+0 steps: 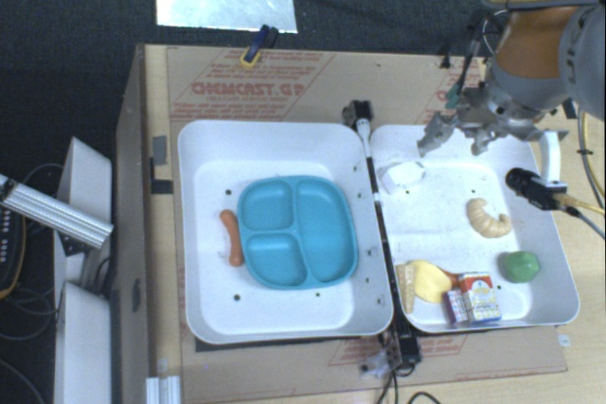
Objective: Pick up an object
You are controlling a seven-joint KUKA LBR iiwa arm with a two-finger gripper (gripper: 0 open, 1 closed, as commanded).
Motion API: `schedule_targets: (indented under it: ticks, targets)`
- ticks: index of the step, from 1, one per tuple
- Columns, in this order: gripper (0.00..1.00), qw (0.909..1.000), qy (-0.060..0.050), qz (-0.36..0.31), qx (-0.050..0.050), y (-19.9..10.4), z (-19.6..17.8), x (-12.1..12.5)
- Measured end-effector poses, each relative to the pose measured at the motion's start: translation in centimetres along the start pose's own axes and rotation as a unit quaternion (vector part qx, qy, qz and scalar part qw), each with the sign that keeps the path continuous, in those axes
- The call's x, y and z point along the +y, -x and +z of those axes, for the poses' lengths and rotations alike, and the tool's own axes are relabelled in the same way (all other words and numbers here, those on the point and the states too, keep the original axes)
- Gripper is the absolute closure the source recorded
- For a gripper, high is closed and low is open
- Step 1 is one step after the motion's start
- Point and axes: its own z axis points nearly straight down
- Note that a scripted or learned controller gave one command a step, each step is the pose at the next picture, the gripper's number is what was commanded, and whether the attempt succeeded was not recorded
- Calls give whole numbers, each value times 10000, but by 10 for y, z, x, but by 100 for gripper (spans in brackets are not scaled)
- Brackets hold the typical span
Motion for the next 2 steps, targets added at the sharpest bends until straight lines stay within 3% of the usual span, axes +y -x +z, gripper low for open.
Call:
schedule_targets:
  ticks: [2]
  targets:
    - [0, 10000, -13, 7, 2, 96, 72, -42]
